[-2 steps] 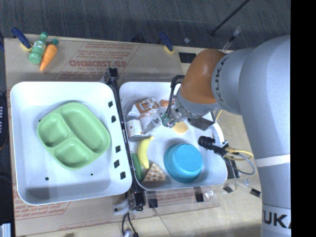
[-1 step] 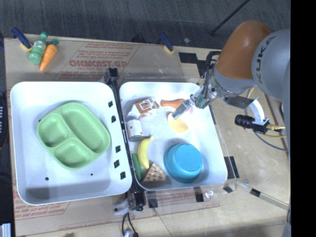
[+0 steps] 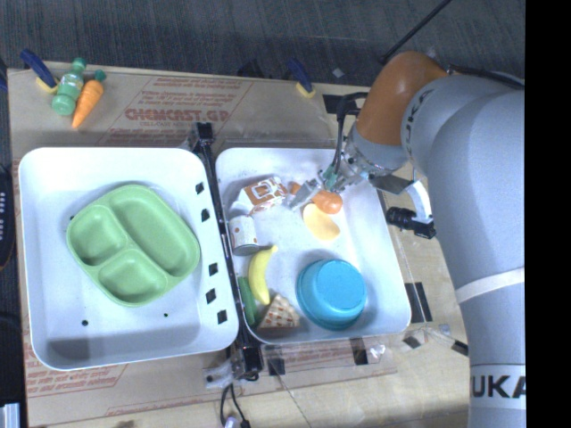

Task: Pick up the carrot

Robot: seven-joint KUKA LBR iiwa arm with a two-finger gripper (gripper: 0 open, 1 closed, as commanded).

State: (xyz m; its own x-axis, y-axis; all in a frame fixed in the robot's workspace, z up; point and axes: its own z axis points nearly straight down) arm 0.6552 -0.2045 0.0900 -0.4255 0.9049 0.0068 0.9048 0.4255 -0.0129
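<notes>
Currently, the gripper (image 3: 331, 182) is positioned in the right bin (image 3: 379, 239), just above an orange fruit (image 3: 327, 202); its jaw state cannot be determined. The carrot (image 3: 87, 102) is located outside the bins, on the bench (image 3: 178, 105), top left.

I see a brown cardboard-covered bench top (image 3: 178, 105) w/ red print on it. Directly on it: two shallow white plastic bins side by side, left bin (image 3: 45, 239) & right bin (image 3: 384, 248), touching along a black clipped seam. At the far-left corner, outside the bins, an orange toy carrot (image 3: 86, 101) lies tilted, just beside a green toy bottle (image 3: 66, 92) & a blue clamp (image 3: 37, 68).
</notes>
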